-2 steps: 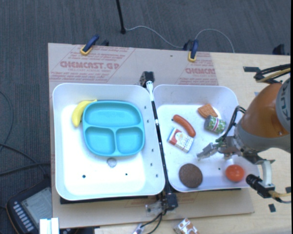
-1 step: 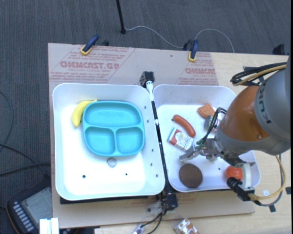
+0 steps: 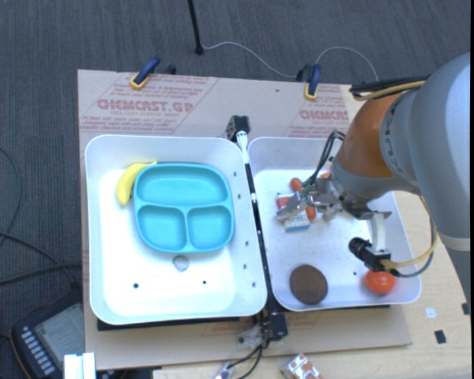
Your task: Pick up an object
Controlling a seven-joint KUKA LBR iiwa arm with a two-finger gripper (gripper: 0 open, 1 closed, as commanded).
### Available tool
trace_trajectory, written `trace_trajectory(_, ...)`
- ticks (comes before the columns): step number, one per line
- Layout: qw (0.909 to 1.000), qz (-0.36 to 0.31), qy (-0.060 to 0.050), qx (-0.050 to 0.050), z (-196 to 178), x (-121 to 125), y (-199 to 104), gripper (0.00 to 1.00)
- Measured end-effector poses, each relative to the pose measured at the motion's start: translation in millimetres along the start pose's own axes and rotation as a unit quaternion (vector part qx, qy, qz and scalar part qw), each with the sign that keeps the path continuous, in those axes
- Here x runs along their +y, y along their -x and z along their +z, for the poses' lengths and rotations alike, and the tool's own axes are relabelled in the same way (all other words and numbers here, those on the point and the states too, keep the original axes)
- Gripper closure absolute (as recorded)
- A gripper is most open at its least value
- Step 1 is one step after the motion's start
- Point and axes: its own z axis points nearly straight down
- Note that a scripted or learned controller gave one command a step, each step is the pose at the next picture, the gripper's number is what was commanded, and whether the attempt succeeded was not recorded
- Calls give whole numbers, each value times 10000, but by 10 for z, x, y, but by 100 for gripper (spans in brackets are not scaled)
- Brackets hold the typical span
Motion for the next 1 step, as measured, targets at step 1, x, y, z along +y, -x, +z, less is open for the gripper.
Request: trace_trajectory(1, 10000, -2, 0, -6, -106, 3, 7, 100)
